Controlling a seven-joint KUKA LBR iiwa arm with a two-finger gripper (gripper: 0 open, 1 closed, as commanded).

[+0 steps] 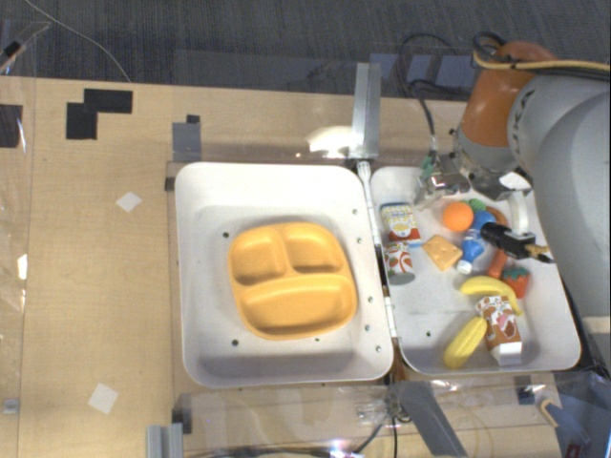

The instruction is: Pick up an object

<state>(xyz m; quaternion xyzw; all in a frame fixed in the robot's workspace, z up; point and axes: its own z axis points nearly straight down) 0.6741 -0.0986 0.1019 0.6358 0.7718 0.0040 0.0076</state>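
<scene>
My gripper [434, 181] hangs over the back edge of the right bin [554, 351], just left of the orange wrist band. Nothing shows between its fingers. Just in front of it lie an orange ball [458, 217] and a blue toy [474, 247]. A tan cracker-like piece [441, 252] sits in the bin's middle. Along the bin's left wall stand a small white carton [398, 221] and a red-and-white can [399, 261]. Nearer the front are a yellow banana [488, 287], a second yellow fruit [464, 343], a red-and-white box [501, 324] and a red toy [516, 281].
The left bin [200, 256] holds a yellow divided plate [291, 280] in its middle. A metal post [367, 113] rises behind the divider between the two bins. The grey arm covers the right bin's back right corner.
</scene>
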